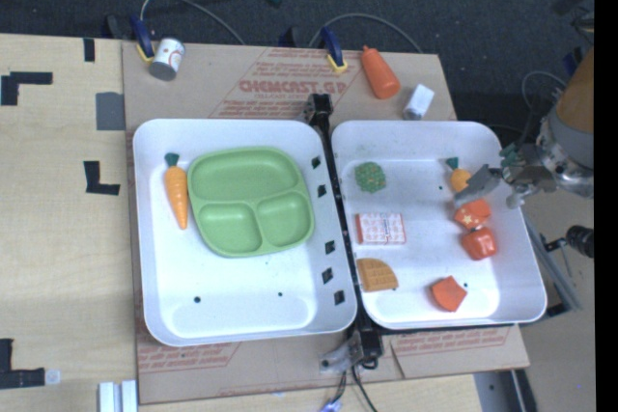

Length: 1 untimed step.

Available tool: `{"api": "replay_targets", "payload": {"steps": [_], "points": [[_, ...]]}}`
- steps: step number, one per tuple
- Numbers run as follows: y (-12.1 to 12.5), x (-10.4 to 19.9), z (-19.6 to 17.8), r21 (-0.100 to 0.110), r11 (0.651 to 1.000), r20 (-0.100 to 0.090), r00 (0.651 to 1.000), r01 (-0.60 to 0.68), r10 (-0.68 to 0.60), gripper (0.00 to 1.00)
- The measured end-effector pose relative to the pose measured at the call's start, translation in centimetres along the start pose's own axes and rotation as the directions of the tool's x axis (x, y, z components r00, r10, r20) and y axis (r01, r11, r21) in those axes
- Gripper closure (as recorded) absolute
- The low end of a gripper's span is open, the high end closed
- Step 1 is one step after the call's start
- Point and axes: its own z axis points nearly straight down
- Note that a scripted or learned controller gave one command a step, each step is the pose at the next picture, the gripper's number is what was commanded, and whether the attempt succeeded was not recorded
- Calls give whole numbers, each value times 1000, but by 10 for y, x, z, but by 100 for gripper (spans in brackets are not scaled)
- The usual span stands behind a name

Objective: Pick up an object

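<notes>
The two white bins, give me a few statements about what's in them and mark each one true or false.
1. The green divided plate lies in the left bin. True.
2. The toy carrot lies on the plate. False: it lies in the left bin beside the plate, on the plate's left.
3. The green broccoli piece is in the right bin. True.
4. The waffle piece lies in the left bin. False: it is in the right bin, near the divider between the bins.
5. The tool is at the right bin's right rim, near a small orange piece. True.
6. The orange bottle sits inside the right bin. False: it lies on the cardboard beyond the bins.
</notes>
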Motion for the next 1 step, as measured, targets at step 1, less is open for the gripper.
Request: {"api": "replay_targets", "payload": {"steps": [1], "points": [[17, -29, 99, 3, 1000, -1, 1000, -1, 1, 0]]}}
